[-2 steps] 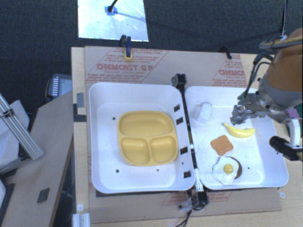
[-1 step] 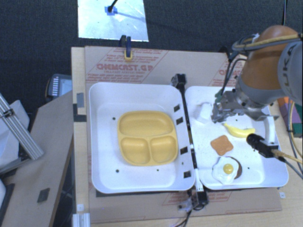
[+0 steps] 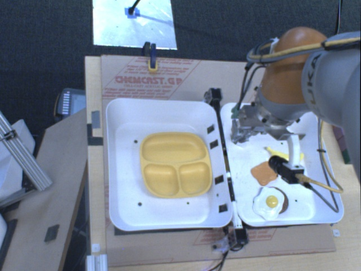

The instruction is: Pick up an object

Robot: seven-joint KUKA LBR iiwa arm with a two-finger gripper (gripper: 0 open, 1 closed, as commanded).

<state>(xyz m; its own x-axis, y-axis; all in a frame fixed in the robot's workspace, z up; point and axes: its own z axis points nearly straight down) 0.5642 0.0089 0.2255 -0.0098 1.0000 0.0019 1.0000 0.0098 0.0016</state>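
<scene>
My likeliest target is the flat orange toy slice (image 3: pixel 263 174), lying on the floor of the right-hand white bin (image 3: pixel 309 206) about midway between its far and near walls. Just beyond it toward the near wall sits a white-and-yellow toy fried egg (image 3: pixel 269 202), close to the slice but, as far as I can see, not touching it. A small yellow piece (image 3: pixel 274 151) lies on the slice's far side, partly hidden by the arm's hardware. The slice looks about as broad as it is long, so I read no clear long axis to line up with, and being so flat it will probably be awkward to grip. The gripper (image 3: pixel 237 135) hangs over the far-left part of the same bin, close to the divider between the bins. From there the slice lies toward the near wall and a little to the view's right, apart from the gripper and not under it. I cannot tell how far the gripper is open, and I see nothing held in it. In the left-hand white bin (image 3: pixel 124 151) a yellow three-compartment plastic tray (image 3: pixel 175 164) lies well apart from the gripper. Both bins rest on a cardboard sheet (image 3: pixel 152 78).
</scene>
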